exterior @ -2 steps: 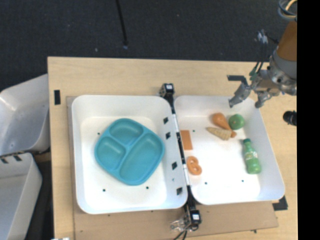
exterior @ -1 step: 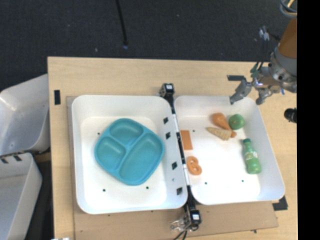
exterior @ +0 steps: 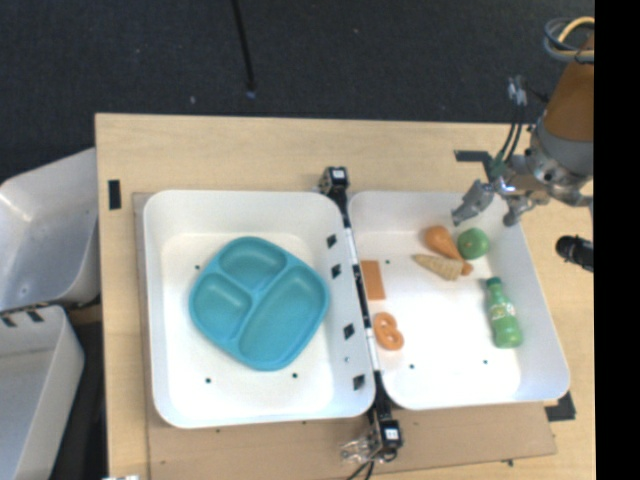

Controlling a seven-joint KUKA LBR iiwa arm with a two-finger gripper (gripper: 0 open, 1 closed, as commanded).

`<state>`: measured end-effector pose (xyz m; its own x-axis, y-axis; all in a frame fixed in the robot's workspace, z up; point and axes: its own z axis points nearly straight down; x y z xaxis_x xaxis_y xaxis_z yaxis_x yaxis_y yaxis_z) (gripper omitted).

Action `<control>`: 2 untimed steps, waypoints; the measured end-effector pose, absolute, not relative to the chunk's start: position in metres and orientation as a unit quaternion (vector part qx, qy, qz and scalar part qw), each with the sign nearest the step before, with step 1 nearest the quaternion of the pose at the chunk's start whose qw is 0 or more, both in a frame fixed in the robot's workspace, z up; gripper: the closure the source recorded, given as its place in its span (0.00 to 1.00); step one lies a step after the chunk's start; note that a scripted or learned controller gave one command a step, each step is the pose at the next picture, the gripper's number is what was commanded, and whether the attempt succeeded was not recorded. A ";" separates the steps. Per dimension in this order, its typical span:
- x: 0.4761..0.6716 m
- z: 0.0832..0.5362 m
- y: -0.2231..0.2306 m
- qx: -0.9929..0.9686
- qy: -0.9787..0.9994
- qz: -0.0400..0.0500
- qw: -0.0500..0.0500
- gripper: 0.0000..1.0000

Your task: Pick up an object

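Note:
The right bin holds several small items: an orange carrot-like piece, a green ball, a tan cone, a green bottle, an orange flat block and an orange ring. My gripper hangs over the bin's far right corner, just above and behind the green ball. Its two fingers are spread apart with nothing between them.
The left bin holds a blue divided plate. A row of black clips runs along the wall between the bins. A white container stands off the bench at the left.

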<state>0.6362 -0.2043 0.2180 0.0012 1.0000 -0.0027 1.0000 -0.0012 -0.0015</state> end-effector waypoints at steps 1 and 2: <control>0.642 0.158 -0.209 0.708 0.706 -0.001 0.000 0.00; 0.648 0.137 -0.213 0.709 0.706 0.004 0.012 0.00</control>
<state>0.6477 -0.2130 0.1372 0.0044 0.9999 -0.0116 0.9998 -0.0042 0.0216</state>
